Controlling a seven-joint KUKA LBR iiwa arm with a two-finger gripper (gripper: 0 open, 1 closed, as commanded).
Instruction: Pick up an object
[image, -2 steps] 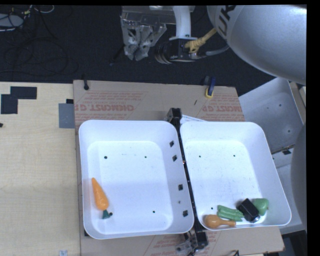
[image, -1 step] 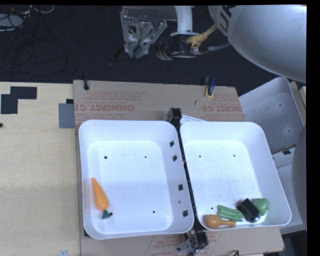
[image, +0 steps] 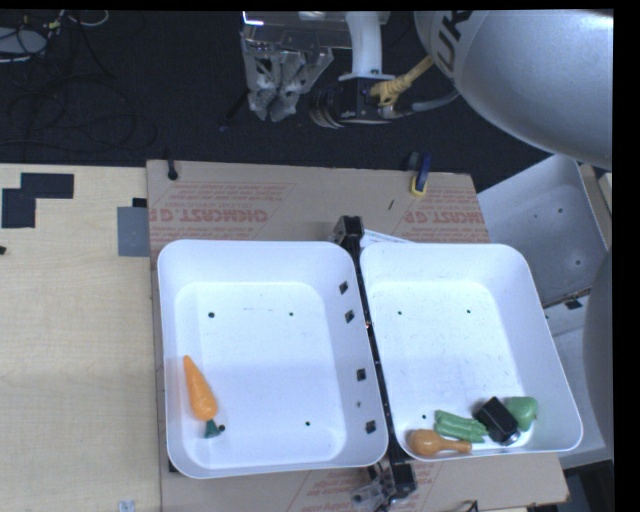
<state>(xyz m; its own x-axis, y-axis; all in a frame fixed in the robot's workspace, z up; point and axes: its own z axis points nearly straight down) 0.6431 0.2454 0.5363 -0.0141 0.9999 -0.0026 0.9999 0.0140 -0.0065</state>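
A bench was seen from above at a slant, bearing two shallow white bins side by side on a sheet of brown cardboard (image: 300, 205). The left bin (image: 255, 262) held a toy carrot (image: 199, 390), orange with a small green top, lying near its front left corner. The right bin (image: 450, 265) held four small things gathered in its front right corner: a green pea pod (image: 459, 426), a black block (image: 496, 419) lying partly over it, a green rounded piece (image: 523, 408) just beyond the block, and an orange pear-shaped toy (image: 436, 443) in front of the pea pod. The gripper (image: 285, 95) hung high at the top of the view, well apart from both bins, above the dark floor. Its fingers pointed downward and held nothing; whether they were spread or closed could not be told. The grey arm (image: 530, 70) filled the upper right.
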